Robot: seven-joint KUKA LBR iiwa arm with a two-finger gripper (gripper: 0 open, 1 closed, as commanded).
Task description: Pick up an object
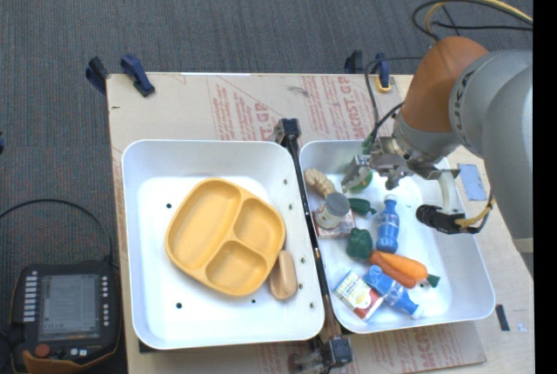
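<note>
Overhead, the grey arm with its orange band (pixel 444 85) reaches in from 3 o'clock and bends down over the right-hand shallow white bin (pixel 474 277). Its two-finger gripper (pixel 370 174) hangs low over that bin's 11 o'clock corner. The dark fingers (pixel 389 176) look slightly apart, and a small pale green rounded object (pixel 357 178) sits right at the tips, but whether it is actually pinched between them cannot be told.

Clutter crowds the bin just below the gripper. At 7 o'clock from the tips lies a knobbly beige ginger-like piece (pixel 318 183), and below it a small round tin with a grey lid (pixel 332 210). A dark green pepper-shaped toy (pixel 359 243) sits beside a blue plastic bottle with a white cap (pixel 388 225). An orange carrot with a green end (pixel 402 268) lies slantwise at 5 o'clock. Beneath it rest a second blue bottle (pixel 392 290) and a small red and white carton (pixel 359 295). A black looped cable part (pixel 446 218) hangs off the wrist toward 3 o'clock.

Bare white floor remains along the right bin's 3 to 5 o'clock side. The left-hand white bin (pixel 148 311) holds a yellow three-compartment plastic plate (pixel 224 235) with a tan oval bread-like piece (pixel 284 275) touching its 4 o'clock rim. Open floor rings that plate, widest toward 7 o'clock
</note>
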